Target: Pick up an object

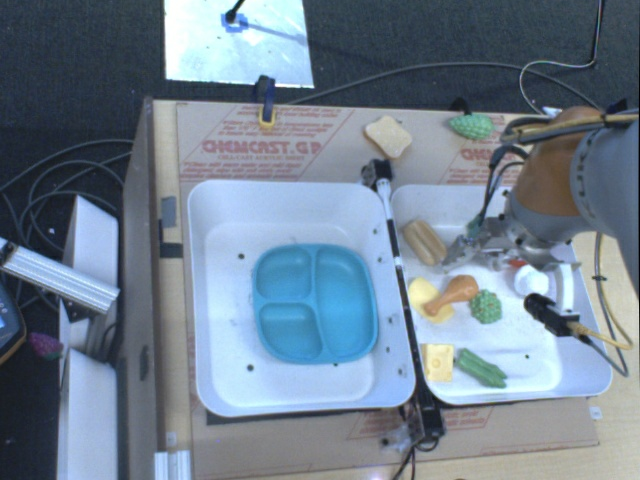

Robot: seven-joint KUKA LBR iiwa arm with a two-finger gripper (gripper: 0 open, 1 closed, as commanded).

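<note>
Single arm (575, 173) reaches in from the right, over the right bin (548, 353). End effector (478, 245) sits low over the upper middle of that bin. Cannot tell from this angle whether it is released or clenched; nothing is visibly grasped.

Candidates, all in the right bin:
- bun (424, 241): just left of the end effector, near the wall between the bins. Long axis runs upper-left to lower-right.
- drumstick (452, 295): below and slightly left of the end effector, near it but apart. Long axis runs lower-left to upper-right, narrow end up toward the end effector.
- broccoli (486, 306): almost directly below the end effector in the view, just beside the drumstick's upper end.
- cheese (437, 361) and pickle (482, 368): side by side near the front wall, well apart from the end effector.

Left bin (230, 268) holds a blue plate (315, 303); no graspable small item seen there.

Judgement: task not yet done, no object lifted. Approach stage, over the cluster. Nearest targets are the bun and the drumstick. For the bun, the move is a short shift left, closing across its short width, so the closing line should run lower-left to upper-right. For the drumstick, shift toward the front of the bin and close across the shaft.

Risk: drumstick, broccoli and a yellow piece (421, 292) lie crowded together, so a descent there may nudge a neighbour or pinch two. The bun lies close to the wall, leaving little clearance on that side.
</note>
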